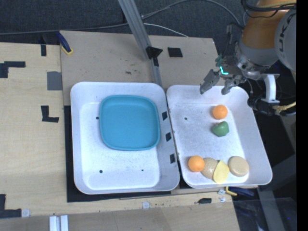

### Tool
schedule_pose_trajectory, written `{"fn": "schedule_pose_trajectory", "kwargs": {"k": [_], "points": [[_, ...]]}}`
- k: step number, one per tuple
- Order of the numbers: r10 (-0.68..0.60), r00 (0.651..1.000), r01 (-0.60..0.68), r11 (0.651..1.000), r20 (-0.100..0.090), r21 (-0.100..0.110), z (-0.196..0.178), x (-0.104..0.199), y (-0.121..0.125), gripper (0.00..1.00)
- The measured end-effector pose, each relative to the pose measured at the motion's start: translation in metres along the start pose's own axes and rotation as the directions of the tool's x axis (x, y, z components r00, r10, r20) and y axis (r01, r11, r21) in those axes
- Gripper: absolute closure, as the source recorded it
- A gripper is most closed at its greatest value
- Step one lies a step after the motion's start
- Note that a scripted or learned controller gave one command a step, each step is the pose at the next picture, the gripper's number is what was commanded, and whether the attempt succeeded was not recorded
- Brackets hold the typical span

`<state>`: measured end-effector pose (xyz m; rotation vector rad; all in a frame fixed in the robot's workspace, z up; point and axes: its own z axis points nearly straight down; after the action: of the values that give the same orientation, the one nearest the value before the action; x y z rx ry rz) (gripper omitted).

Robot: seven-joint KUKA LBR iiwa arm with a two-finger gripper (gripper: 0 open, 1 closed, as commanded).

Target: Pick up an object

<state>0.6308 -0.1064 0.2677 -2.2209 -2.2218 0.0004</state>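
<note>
The nearest candidate, an orange ball (pixel 219 112), lies in the upper part of the right bin (pixel 190 129) with a green ball (pixel 221 129) just below it, while a second orange ball (pixel 196 163), a tan piece (pixel 210 167), a yellow piece (pixel 221 172) and a beige round (pixel 238 166) crowd the lower edge. A round ball could roll off the closing fingers, or the green neighbour get nudged. The gripper (pixel 219 84) hangs above the bin's top rim, fingers spread apart and holding nothing.
</note>
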Motion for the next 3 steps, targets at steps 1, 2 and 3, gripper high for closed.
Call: {"fn": "schedule_pose_trajectory", "kwargs": {"k": [1,2,3], "points": [[0.000,1.000,0.000,1.000,0.000,0.000,0.000,0.000,0.000,0.00],[0.000,1.000,0.000,1.000,0.000,0.004,0.046,-0.001,0.007,0.00],[0.000,1.000,0.000,1.000,0.000,0.004,0.091,0.002,0.000,0.00]]}}
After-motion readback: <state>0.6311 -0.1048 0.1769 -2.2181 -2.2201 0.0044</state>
